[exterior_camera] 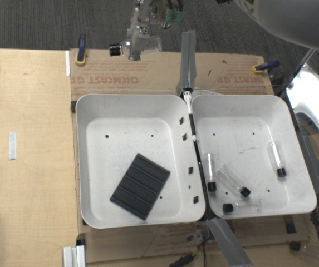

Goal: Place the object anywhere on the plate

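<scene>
The black ribbed plate (141, 186) lay tilted near the left bin's (92, 111) front edge. Four clear tubes (232, 181) were scattered along the right bin's (284, 115) front. The gripper (140, 35) hung past the far edge, honestly couldn't tell its state.

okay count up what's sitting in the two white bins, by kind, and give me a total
Black ribbed plate, left bin: 1
Clear tubes with black caps, right bin: 4 ()
Total: 5
</scene>
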Robot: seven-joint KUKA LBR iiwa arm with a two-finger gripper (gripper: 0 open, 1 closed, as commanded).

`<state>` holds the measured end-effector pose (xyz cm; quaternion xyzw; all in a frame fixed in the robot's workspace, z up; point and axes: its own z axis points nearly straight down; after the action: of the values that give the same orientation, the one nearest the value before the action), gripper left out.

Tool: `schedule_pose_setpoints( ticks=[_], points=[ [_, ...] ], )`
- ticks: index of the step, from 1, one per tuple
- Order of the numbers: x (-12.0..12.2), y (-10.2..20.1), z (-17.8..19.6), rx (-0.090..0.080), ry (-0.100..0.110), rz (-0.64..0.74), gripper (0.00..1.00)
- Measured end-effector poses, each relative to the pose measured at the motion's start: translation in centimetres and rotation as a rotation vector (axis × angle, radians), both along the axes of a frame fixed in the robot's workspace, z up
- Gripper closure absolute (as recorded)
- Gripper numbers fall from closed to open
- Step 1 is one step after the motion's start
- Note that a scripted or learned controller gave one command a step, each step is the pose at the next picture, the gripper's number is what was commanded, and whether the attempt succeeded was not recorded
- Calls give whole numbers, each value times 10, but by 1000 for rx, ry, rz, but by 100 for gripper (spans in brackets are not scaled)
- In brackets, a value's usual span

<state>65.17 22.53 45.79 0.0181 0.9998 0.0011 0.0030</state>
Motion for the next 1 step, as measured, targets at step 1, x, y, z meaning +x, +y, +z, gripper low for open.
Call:
schedule_pose_setpoints(
  ticks=[1],
  points=[
    [2, -1, 9, 1, -2, -3, 100]
  ],
)
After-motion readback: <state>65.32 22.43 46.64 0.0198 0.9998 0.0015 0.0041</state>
